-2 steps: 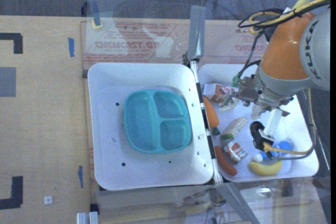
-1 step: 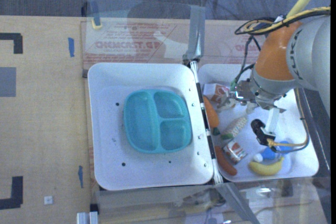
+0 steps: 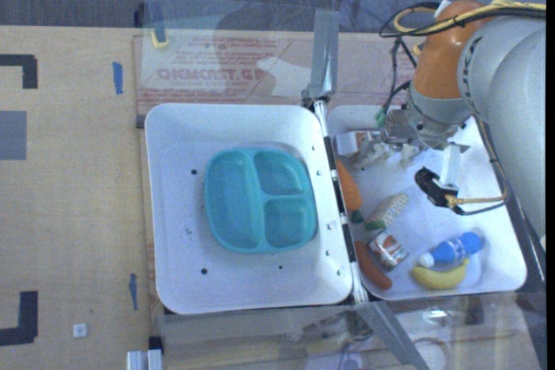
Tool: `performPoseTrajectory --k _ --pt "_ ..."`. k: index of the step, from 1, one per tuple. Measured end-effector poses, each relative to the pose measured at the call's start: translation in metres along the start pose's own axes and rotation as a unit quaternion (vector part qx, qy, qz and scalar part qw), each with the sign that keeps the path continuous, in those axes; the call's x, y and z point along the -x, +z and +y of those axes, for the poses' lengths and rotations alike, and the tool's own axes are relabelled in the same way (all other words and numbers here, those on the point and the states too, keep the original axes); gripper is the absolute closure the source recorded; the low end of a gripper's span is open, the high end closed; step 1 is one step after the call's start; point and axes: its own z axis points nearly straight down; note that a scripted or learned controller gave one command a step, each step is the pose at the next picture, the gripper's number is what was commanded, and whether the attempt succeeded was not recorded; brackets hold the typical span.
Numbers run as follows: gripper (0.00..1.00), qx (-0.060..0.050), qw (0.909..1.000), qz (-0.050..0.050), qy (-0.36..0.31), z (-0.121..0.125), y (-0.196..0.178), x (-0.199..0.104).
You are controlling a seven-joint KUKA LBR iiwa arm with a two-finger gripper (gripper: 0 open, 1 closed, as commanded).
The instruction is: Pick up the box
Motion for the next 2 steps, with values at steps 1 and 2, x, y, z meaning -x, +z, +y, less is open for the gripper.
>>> performPoseTrajectory --k 1,2 --pt "0.0 0.003 0.9955 -0.008 -0.094 0.0053 -0.0005 0.0005" --pt "0.0 0.003 0.996 -0.004 -0.089 0.0056 -0.0003 0.0032"
